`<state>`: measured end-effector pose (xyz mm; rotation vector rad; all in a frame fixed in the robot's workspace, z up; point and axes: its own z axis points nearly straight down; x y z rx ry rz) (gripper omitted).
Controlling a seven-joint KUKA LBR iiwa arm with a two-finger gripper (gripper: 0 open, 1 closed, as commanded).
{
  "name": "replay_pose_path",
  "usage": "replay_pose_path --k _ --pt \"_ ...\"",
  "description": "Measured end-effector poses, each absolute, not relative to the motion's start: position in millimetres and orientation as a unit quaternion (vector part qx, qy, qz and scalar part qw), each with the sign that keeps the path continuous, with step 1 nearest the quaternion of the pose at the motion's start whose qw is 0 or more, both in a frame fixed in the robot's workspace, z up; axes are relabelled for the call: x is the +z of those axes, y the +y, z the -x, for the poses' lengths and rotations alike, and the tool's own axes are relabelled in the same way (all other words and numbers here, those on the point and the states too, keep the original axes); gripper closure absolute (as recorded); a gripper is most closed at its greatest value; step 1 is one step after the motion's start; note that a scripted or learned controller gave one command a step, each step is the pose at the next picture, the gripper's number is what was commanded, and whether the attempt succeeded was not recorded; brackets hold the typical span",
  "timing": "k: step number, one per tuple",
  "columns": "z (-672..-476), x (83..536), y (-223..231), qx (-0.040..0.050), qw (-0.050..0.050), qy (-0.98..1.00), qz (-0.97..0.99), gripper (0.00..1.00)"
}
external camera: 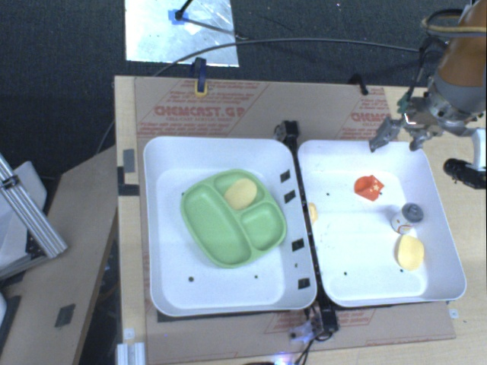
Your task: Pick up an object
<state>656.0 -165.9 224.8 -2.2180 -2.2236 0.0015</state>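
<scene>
The pincer [401, 135] is seen above the far edge of the right bin [437, 204], its two fingers spread open with nothing between them. Within the right bin, a red object [369, 187] is found toward the far side, well apart from the pincer. A small grey round object [412, 211] lies nearer and to the right, touching a whitish piece [400, 222]; a yellow object [410, 252] lies just near of these. The left bin [163, 226] carries a green divided tray [221, 230], and a yellow object [241, 194] is held in its far compartment (the other compartments appear bare). Both bins rest on the bench [228, 109].
</scene>
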Motion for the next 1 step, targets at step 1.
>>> replay_pose_path --k 1 --pt "-661.6 167.9 -158.0 0.0005 0.001 -0.709 0.705 0.0"
